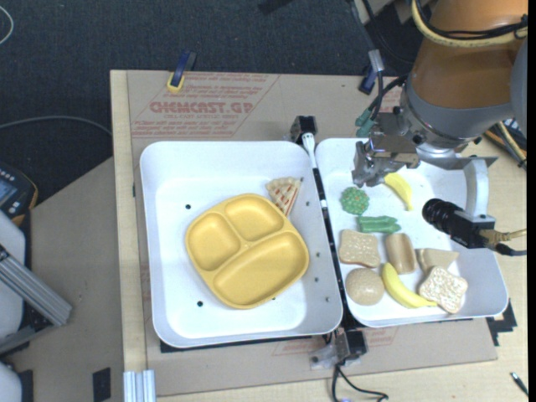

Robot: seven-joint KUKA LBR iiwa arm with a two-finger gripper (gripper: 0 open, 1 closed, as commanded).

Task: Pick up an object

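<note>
While the yellow divided plate (245, 250) fills much of the left bin (159, 224), a waffle wedge (285, 194) lies just beside its upper right edge. Toy food crowds the right bin (494, 287): a green broccoli piece (354, 199), green pea pod (378, 223), toast slice (360, 248), bun (364, 286), two bananas (400, 190), cracker (443, 289). Near the broccoli hangs the hand (368, 171), whose grip I cannot tell.

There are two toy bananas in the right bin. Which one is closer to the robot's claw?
The smaller banana at the back of the right bin, lying right beside the gripper. The larger banana lies at the bin's front, among the bread and cracker pieces.
</note>
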